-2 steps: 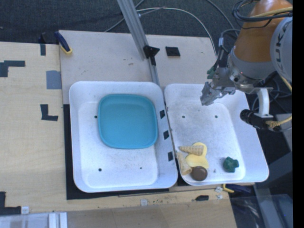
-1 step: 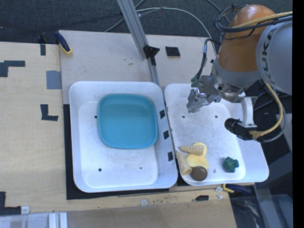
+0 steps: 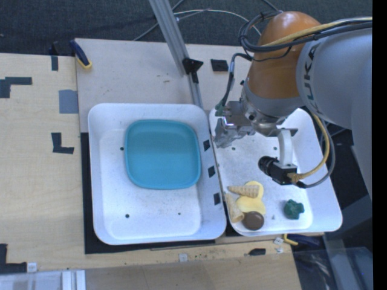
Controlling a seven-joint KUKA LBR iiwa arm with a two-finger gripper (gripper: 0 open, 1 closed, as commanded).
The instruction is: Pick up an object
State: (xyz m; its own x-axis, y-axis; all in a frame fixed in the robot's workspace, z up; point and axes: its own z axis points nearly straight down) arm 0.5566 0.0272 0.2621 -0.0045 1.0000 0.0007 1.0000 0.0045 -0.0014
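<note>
1. I am the grey arm (image 3: pixel 338 77) reaching in from the right, my orange band (image 3: pixel 281 53) sitting above the wrist over the right bin (image 3: pixel 323 222)
2. My gripper (image 3: pixel 225 133) hangs over the upper left corner of the right bin, close to the wall it shares with the left bin (image 3: pixel 109 222)
3. I cannot tell whether my fingers are spread or closed; they are a small metallic cluster under the wrist, and I see nothing between them
4. A black cylindrical part (image 3: pixel 275 169) with a yellow cable (image 3: pixel 317 174) hangs off my wrist over the middle of the right bin
5. The things to pick lie along the near edge of the right bin: a yellow ice-cream cone toy (image 3: pixel 245 190), a pale yellow piece (image 3: pixel 249 204) just below it, and a brown round piece (image 3: pixel 253 220) touching that piece
6. Another cone-shaped piece (image 3: pixel 233 207) lies just left of that cluster, near the bin wall
7. A small dark green object (image 3: pixel 294 208) lies apart to the right, near the bin's front right corner
8. All of these are well apart from my gripper
9. In the left bin a turquoise square plate (image 3: pixel 162 154) lies flat
</note>
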